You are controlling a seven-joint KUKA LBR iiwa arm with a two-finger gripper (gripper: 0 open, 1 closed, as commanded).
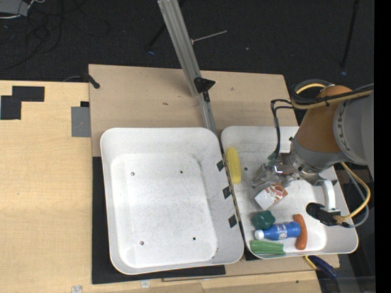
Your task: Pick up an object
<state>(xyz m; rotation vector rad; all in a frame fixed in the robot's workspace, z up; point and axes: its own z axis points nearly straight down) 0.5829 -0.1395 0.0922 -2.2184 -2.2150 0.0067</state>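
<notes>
A plywood desk (153,96) over dark carpet carries two white bins; the right bin (244,140) holds the clutter. The gripper (269,174) hangs low over a small white-and-red carton (270,195), seemingly just above it; whether its fingers are apart I cannot tell. To grasp well, I would centre over the carton, clear of the yellow corn cob (233,165) and green cap (264,218), then descend straight

Arm's gripper (267,174) low in right bin (256,140), above white packet (270,196), yellow corn (233,165) nearby
</notes>
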